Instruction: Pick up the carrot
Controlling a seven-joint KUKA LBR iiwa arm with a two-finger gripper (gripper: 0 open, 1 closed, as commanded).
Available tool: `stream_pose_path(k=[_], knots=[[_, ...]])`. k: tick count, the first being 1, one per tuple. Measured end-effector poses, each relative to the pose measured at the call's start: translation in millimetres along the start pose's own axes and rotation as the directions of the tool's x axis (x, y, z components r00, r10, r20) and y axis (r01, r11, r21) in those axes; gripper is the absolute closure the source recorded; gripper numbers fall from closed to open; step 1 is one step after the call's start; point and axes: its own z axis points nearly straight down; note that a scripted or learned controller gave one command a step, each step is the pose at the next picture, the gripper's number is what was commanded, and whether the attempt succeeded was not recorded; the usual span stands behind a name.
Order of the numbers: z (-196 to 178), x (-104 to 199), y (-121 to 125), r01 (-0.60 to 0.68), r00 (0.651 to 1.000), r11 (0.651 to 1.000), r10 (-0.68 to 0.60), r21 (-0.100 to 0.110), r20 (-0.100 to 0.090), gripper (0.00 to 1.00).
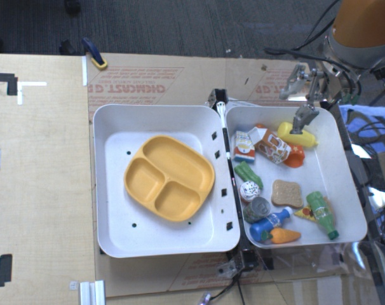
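- Carrot [284, 236]: lies at the near edge of the right bin [349, 189], well apart from the gripper [302, 121].
- Gripper: over the yellow toy [298, 136]; finger state cannot be determined.
- Cardboard [141, 84] print: reversed, not legible.

Bright, even overhead light; soft shadows; mild glare on white bins [161, 116]; sharp focus.

A broad orange band [365, 11] is being shown above the wrist, with a grey ring beneath it. Bare metal brackets are being displayed on the wrist assembly [319, 81], around which black cables are being routed. The gripper [302, 122] is being presented in dark grey.
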Motion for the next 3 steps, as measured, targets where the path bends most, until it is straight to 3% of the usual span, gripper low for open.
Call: stream_pose_path(k=[1, 2, 3], knots=[[-130.7, 5.9, 22.4, -0.245, 0.970, 0.970, 0.245, 0.000, 0.002, 0.00], [-179.8, 22.5, 144.5, -0.210, 0.978, 0.978, 0.210, -0.002, 0.002, 0.00], [-257.5, 72.7, 231.4, -0.437, 0.899, 0.899, 0.437, -0.002, 0.002, 0.00]])
